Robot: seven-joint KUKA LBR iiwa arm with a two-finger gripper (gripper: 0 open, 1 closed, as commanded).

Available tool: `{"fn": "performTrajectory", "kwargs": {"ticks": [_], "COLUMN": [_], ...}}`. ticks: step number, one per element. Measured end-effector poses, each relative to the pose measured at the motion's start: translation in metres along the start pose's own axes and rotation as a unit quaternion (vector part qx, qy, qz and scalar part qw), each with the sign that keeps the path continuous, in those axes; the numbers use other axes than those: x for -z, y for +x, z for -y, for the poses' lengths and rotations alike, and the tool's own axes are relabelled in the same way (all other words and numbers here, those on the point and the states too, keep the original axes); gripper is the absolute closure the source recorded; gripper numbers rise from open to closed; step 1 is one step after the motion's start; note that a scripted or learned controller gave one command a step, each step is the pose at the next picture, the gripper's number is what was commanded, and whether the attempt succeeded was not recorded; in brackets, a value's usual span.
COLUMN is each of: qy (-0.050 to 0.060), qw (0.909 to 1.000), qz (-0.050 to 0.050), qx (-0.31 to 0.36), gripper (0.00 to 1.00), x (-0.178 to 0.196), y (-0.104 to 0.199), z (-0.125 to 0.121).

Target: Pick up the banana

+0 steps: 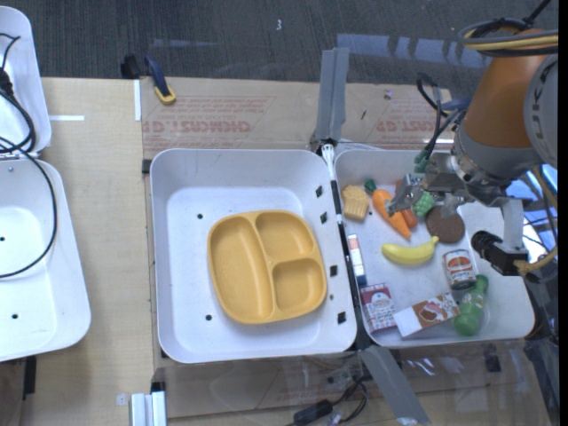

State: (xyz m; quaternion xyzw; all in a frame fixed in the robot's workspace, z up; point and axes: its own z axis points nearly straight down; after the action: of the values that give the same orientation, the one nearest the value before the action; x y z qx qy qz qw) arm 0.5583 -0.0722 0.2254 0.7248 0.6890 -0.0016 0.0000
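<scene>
Overhead, the tool point(417, 193) hangs above the banana point(410, 253), its opening impossible to tell.

Robotics lab bench, grey-and-orange industrial arm point(506, 96) reaching over two white bins point(169, 238), cardboard-covered benchtop point(240, 114), loose black cables point(27, 140) at the left edge, dark carpet point(222, 16) beyond the far edge

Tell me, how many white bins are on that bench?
2. The left bin holds a yellow divided plate. The right bin holds the banana and other toy foods, with the arm's gripper above its far end.
</scene>
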Motion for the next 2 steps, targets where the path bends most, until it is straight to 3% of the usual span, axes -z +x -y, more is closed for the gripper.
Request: {"fn": "performTrajectory", "kwargs": {"ticks": [1, 2], "qy": [0.001, 0.0], "qw": [0.9988, 0.9977], "qz": [-0.001, 0.0], "qx": [-0.048, -0.067], "gripper": [0.0, 0.0], "x": [-0.135, -0.134], "y": [-0.05, -0.082], "z": [0.018, -0.031]}}
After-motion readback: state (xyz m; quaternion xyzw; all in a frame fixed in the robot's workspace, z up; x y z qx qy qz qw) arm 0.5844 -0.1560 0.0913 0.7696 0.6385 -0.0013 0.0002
